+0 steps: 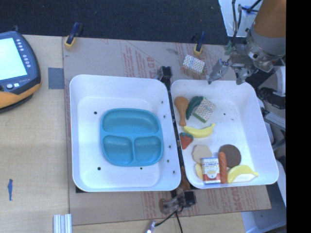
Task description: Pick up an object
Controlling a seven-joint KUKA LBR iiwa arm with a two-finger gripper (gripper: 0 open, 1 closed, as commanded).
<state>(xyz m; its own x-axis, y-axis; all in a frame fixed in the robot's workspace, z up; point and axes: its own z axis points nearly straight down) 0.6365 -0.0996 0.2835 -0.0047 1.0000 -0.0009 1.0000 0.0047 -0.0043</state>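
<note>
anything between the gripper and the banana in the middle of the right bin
Nothing visible does. The gripper hangs over the right bin at its far rim, and bare bin floor lies between it and the banana. The checkered block sits just beyond the banana, off to the side.

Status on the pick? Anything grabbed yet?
Nothing picked yet. The gripper is open and holds nothing, above the far rim of the right bin. The toy food, including the banana and small carton, lies in that bin. Left: descend, close on one item, lift.
</note>
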